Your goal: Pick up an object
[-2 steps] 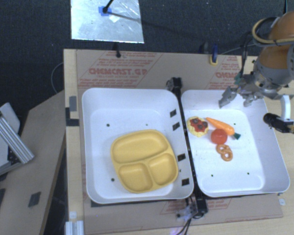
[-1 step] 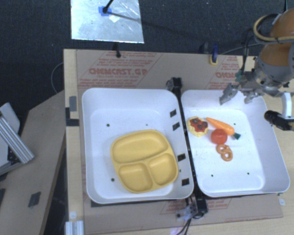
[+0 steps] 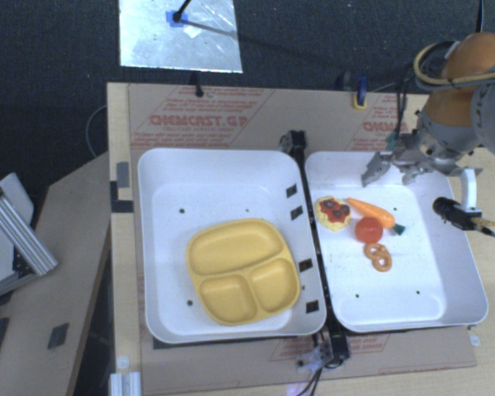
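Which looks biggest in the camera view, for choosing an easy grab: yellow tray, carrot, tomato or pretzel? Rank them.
1. yellow tray, by far.
2. carrot.
3. tomato and pretzel look about alike; I won't rank them.

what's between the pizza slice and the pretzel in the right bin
In the camera view, the tomato lies between the pizza slice and the pretzel, below the carrot.

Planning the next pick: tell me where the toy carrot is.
The carrot lies in the right bin, toward its upper left, just right of the small pizza toy and directly above the tomato.
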`<state>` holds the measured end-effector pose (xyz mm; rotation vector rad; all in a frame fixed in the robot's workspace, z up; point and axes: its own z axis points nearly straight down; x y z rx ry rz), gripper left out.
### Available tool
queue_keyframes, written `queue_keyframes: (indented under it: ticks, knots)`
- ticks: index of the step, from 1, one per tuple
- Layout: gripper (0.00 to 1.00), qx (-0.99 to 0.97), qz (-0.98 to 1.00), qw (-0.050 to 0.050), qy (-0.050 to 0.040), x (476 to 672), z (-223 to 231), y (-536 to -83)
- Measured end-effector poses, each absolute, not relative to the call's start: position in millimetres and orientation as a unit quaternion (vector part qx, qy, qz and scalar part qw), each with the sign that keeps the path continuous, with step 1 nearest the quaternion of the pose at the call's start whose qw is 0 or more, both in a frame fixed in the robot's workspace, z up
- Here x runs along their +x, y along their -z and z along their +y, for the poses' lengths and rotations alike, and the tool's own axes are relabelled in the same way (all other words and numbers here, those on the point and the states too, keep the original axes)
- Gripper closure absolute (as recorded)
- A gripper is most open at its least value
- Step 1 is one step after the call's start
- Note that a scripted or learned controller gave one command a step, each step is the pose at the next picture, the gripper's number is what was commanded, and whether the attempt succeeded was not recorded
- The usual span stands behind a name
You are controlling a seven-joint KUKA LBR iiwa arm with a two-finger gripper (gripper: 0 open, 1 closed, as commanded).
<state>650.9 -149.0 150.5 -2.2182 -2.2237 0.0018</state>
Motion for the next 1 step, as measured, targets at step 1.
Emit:
queue_keyframes:
  ticks: [1]
  knots:
    - [0.0, -0.705, -0.709, 0.0, -0.0006, 657.1, -151.9, -106.3]
